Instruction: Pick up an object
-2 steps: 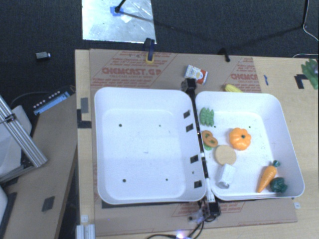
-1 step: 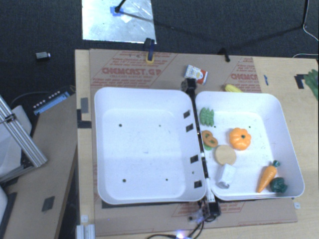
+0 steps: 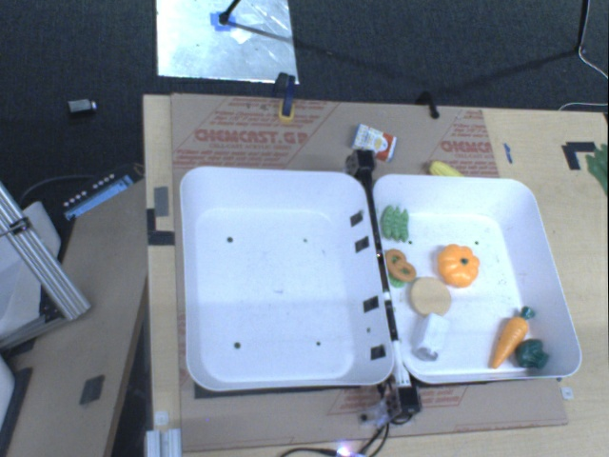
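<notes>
A lab bench [image 3: 533,403]: two white bins [image 3: 276,284], toy food, cables [image 3: 400,55], aluminium framing [image 3: 38,265]

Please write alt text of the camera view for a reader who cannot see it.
Two shallow white bins sit side by side; the right bin holds an orange pumpkin, a carrot, a green pod and other small toys. The left bin adjoins it.

Pumpkin [image 3: 458,265], carrot [image 3: 509,340], disc [image 3: 430,297] in R bin [image 3: 542,246]; L bin [image 3: 205,208] alongside.

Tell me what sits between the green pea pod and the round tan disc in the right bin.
In the camera view, the orange-and-brown slice lies between the green pea pod and the round tan disc, close to the right bin's left wall.
</notes>
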